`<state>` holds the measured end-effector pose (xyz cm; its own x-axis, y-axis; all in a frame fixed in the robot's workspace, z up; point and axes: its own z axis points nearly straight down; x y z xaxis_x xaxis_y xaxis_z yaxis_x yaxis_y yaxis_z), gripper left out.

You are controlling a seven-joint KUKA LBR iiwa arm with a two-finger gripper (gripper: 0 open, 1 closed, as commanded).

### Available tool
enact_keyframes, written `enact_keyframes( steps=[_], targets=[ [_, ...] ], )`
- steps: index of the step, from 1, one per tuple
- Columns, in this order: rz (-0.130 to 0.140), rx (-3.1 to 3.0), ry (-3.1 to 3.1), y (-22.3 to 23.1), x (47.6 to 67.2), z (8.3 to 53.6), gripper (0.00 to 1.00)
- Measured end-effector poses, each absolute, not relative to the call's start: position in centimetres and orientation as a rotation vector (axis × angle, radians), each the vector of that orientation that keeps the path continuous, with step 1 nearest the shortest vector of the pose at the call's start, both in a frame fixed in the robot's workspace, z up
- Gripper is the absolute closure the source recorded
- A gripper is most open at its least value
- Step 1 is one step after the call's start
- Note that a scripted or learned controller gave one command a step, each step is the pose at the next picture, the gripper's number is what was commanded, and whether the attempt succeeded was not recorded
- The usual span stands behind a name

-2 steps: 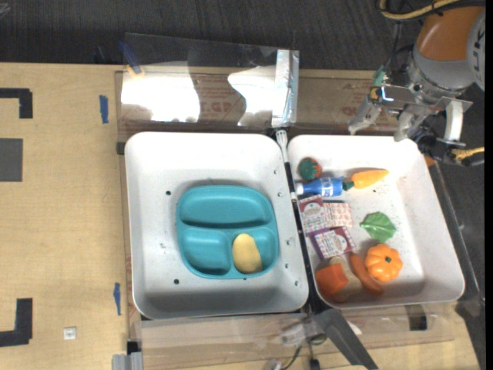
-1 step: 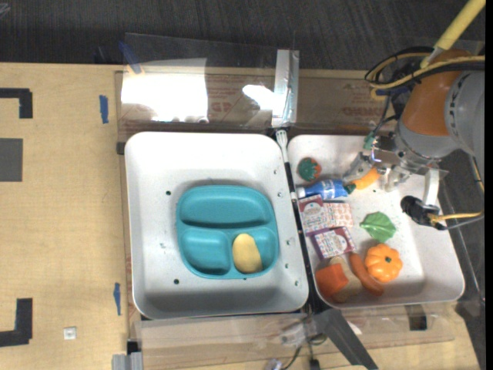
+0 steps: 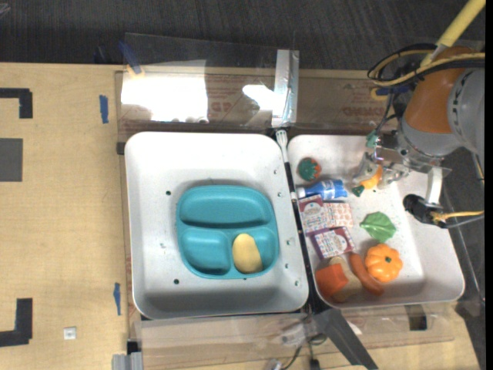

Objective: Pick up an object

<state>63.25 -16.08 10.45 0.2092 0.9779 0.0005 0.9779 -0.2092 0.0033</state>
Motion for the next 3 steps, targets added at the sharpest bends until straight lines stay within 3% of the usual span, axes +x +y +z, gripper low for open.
enact_keyframes(
  steps=[1,2,3],
  targets=[
    [-0.004,2.419,2.006,-16.8,66.7,12.1,1.0],
    [0.009,2.382,2.039,-11.3,66.9,20.4,1.0],
    [-0.001,2.019,2.41,-6.3,58.4,18.4,1.0]
  ],
)
